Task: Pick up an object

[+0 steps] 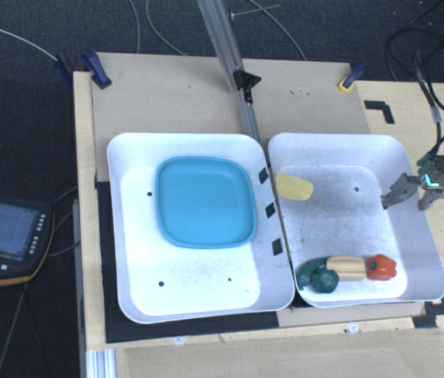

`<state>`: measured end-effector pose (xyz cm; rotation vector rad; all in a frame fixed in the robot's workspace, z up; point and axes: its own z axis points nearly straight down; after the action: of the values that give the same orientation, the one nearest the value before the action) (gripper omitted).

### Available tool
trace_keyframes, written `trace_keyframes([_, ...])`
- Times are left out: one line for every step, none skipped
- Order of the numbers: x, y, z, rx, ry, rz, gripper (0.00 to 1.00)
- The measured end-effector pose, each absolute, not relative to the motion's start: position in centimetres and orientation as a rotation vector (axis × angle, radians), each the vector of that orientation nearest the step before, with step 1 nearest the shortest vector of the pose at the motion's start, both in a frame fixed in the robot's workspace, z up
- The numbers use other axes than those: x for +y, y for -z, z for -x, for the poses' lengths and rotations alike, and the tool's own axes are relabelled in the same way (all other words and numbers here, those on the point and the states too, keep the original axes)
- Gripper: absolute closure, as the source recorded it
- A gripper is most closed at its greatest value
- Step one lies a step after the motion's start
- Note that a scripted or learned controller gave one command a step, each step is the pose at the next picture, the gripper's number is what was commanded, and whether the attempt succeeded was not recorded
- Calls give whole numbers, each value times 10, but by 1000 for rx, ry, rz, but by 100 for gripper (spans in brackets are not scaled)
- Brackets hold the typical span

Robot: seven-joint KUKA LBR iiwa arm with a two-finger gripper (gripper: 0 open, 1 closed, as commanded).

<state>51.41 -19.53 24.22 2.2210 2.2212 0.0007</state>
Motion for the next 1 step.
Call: trace_keyframes([-195,-242,-514,2221,-1,-2221,0])
